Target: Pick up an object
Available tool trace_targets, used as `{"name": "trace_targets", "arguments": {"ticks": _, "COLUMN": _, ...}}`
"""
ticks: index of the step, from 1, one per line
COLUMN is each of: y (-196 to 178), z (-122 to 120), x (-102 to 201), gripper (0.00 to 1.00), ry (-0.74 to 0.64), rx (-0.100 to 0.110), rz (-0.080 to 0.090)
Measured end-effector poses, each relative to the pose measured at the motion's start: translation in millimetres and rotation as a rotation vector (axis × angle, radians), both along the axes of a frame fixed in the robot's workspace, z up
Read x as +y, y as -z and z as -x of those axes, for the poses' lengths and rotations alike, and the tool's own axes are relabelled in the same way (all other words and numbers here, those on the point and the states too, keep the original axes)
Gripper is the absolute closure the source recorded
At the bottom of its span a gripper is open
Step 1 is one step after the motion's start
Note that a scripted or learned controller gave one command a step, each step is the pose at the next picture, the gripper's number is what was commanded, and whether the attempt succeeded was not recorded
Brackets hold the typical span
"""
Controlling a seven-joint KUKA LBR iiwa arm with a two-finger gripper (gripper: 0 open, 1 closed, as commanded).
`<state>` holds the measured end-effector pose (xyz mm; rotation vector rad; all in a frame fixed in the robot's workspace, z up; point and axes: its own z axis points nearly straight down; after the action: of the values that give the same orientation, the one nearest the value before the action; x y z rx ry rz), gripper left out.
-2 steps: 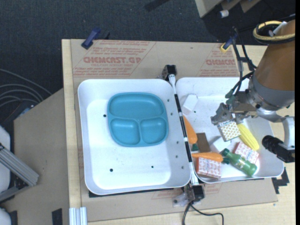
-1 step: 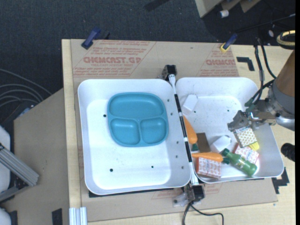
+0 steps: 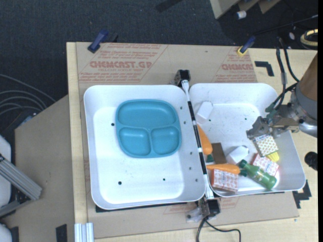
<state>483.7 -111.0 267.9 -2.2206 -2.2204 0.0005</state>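
While the arm (image 3: 308, 97) reaches in from the right side of the bench (image 3: 75, 135), its gripper (image 3: 260, 130) is seen low over the right bin (image 3: 227, 91), near that bin's right wall; whether it is wide or narrow cannot be told, and nothing can be made out between its tips; a small checkered packet (image 3: 266, 145) lies just below it, though contact between the two cannot be judged. Most of the objects are gathered along the near edge and near-right corner of the right bin; a green bottle (image 3: 258, 174) lies on its side there, tilted toward the corner, with a pink-and-white packet (image 3: 266, 164) just beside it and a yellow piece (image 3: 274, 156) at the right wall. An orange-and-white box (image 3: 223, 179) sits at the near-left corner, touching an orange piece (image 3: 225, 169) above it; a brown block (image 3: 218, 151) and a long orange object (image 3: 204, 141) lie against the left wall, and a white block (image 3: 238, 152) rests near the middle. Another white piece (image 3: 204, 111) lies toward the far-left corner. The left bin (image 3: 101, 150) holds a blue divided tray (image 3: 148, 127), set toward its far edge, flat and apart from the walls.
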Motion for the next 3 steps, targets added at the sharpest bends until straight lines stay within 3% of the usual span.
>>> {"name": "trace_targets", "arguments": {"ticks": 1, "y": 13, "z": 5, "x": -33, "gripper": 1.00, "ry": 0.001, "rx": 0.001, "rz": 0.000}}
{"name": "trace_targets", "arguments": {"ticks": 3, "y": -6, "z": 4, "x": -33, "gripper": 1.00, "ry": -0.001, "rx": -0.002, "rz": 0.001}}
